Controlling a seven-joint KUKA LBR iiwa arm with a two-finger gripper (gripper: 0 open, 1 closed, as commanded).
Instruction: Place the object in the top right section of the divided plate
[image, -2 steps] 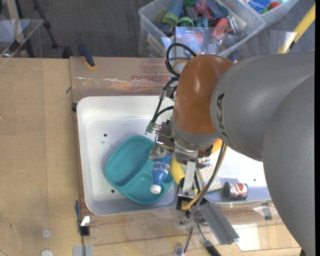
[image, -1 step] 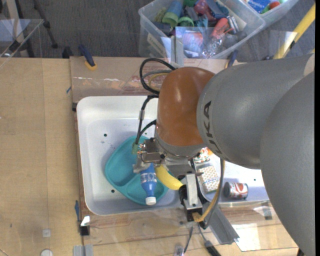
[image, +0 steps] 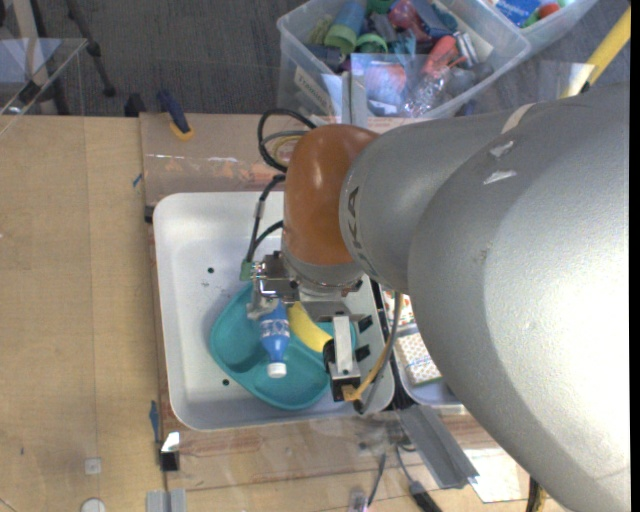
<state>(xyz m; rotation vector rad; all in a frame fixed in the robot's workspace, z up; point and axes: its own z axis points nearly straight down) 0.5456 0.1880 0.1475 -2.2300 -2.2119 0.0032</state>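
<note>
A teal divided plate lies in the near right part of the left white bin. On the plate a small blue bottle lies with its white cap pointing toward the bin's front. A yellow object rests on the plate just right of the bottle, partly under the arm. My gripper hangs directly over the plate, its metal end right above the bottle's base. The wrist and orange band hide the plate's right side and how its sections are laid out.
The grey arm covers the right half of the view and most of the right bin. A clear tub of colourful toys stands behind the bins. Black cables loop at the bin's back edge. A blue clamp sits on the bench.
</note>
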